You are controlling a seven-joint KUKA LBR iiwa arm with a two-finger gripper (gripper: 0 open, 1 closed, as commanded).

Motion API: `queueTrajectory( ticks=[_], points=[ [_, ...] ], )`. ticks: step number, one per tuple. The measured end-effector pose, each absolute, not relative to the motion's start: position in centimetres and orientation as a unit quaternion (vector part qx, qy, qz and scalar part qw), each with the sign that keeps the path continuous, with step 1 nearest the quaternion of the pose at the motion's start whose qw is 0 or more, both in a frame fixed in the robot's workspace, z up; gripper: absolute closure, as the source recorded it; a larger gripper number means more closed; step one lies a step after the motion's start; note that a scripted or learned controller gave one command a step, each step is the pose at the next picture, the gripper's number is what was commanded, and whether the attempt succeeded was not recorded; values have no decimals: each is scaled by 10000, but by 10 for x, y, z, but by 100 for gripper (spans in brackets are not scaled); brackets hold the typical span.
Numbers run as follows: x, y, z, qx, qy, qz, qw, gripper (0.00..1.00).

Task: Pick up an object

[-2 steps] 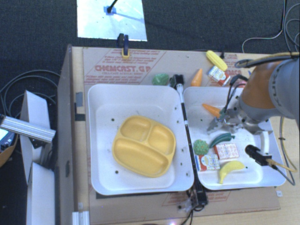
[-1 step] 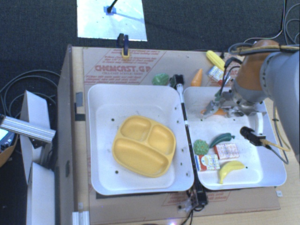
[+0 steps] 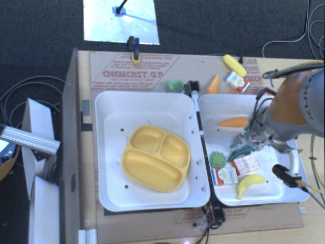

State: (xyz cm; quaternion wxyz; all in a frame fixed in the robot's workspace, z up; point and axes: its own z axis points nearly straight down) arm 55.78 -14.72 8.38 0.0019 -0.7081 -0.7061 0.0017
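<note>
Approach step, as I judge it: end effector low inside the right bin, over a dark green object just right of the broccoli; whether it is apart or together I cannot tell. Next move calls for a short vertical descent. Banana and cartons crowd below the broccoli; carrot above.

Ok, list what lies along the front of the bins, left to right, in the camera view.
Yellow divided tray → green broccoli piece → red and white carton → banana.
</note>
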Motion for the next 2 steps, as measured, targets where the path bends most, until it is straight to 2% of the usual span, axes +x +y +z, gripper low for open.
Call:
queueTrajectory(
  ticks=[1, 2],
  points=[
    [563, -145, 95, -7063, -7079, -11, -13, 100],
    [563, -145, 106, -7058, -7084, -19, -19, 100]
  ],
)
